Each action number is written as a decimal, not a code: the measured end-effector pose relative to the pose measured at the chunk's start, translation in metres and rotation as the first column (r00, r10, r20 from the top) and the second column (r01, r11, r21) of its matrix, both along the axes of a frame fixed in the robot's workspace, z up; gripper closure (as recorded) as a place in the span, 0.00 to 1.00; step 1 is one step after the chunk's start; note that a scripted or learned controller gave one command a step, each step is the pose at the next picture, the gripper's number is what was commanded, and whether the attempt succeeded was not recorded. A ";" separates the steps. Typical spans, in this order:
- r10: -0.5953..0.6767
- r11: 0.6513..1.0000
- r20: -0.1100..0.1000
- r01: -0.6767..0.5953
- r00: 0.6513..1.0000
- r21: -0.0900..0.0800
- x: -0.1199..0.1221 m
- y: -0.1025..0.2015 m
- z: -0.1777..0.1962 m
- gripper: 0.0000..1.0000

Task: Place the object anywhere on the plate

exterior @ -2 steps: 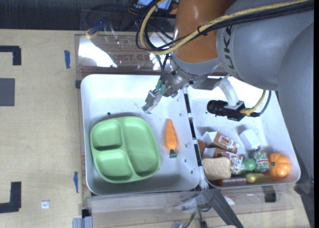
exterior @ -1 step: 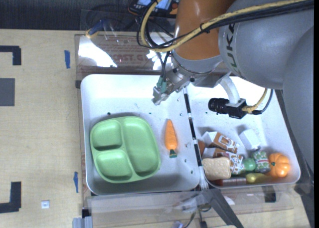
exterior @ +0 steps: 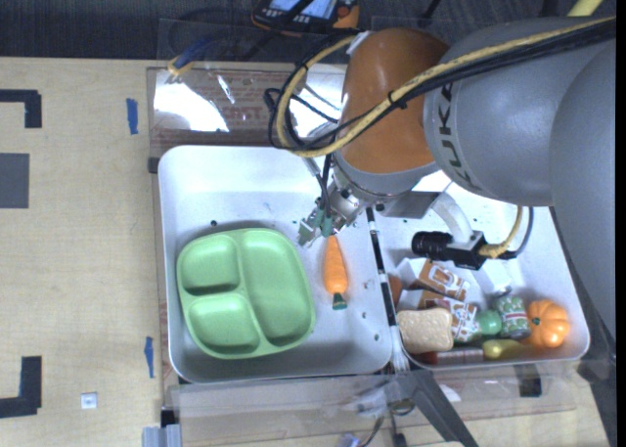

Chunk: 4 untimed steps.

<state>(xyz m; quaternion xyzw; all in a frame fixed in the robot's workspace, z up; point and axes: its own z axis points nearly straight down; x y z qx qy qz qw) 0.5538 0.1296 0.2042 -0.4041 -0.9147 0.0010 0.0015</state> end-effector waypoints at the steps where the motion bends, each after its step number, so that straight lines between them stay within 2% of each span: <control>1: 0.071 0.997 -0.001 -0.071 0.997 0.000 0.007 -0.005 -0.038 1.00; 2: -0.060 0.998 -0.001 0.060 0.998 0.000 -0.001 -0.039 -0.020 1.00; 3: 0.068 0.998 -0.001 -0.068 0.998 0.000 -0.001 0.021 -0.062 1.00; 4: 0.101 0.995 0.000 -0.101 0.995 0.000 -0.076 0.058 -0.085 1.00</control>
